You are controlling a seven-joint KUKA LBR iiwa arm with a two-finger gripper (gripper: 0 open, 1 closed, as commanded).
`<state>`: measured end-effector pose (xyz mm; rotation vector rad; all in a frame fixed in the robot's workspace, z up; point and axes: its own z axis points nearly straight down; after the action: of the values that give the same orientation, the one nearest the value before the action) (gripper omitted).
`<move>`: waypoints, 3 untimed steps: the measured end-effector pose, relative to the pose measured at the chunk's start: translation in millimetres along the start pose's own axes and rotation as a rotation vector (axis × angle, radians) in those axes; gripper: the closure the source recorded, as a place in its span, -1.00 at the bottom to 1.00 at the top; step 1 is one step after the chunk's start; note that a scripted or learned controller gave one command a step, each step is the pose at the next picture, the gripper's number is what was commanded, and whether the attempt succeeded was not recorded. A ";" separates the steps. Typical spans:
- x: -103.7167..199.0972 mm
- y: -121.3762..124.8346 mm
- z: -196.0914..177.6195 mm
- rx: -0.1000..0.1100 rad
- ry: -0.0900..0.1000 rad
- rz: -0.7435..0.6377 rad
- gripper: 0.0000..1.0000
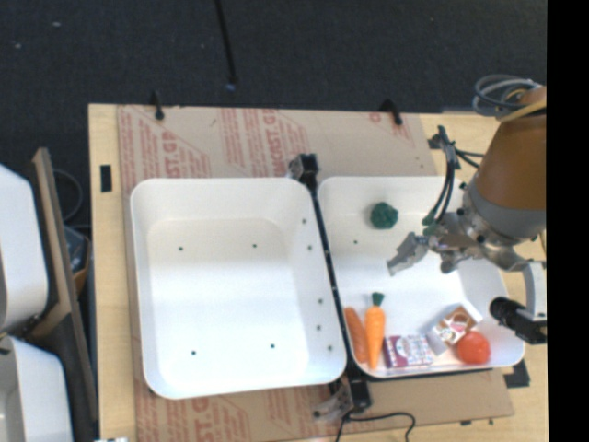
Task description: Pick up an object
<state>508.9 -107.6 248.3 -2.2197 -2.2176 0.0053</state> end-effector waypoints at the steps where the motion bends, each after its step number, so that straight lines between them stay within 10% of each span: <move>1: 0.1 1.1 -2.8 -0.006 0.000 0.000 -1.00; 3: 6.5 0.6 99.2 -0.001 0.000 -0.001 -1.00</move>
<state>508.9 -101.1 149.2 -2.2195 -2.2188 0.0040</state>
